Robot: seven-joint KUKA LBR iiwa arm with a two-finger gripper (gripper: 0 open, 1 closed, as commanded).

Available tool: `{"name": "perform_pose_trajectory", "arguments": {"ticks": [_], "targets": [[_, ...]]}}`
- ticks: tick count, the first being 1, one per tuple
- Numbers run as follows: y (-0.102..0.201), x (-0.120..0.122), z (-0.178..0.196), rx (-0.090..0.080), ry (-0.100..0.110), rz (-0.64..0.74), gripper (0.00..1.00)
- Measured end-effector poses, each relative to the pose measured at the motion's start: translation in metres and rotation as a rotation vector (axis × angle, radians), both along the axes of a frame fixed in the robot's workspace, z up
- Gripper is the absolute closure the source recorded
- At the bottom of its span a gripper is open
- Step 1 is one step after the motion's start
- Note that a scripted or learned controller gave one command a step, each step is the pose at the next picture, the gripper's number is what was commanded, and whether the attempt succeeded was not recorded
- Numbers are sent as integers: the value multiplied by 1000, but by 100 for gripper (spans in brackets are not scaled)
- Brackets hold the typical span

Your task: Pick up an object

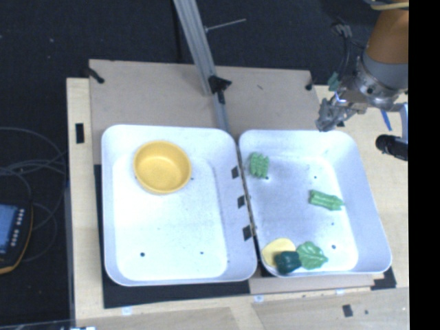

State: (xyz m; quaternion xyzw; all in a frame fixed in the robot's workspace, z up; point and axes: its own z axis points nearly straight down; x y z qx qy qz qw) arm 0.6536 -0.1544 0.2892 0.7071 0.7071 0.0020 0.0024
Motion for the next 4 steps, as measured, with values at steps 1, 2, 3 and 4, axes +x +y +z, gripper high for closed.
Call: {"name": "perform_pose_trajectory", "arguments": {"ticks": [1,2,3,4], "targets": [[42,-19,-11,1,5,2,100],[88,-28,-8,2,5,3,100],[132,-46,-8,1,5,0,100],[180,-49,-13,1,6,3,100]]}}
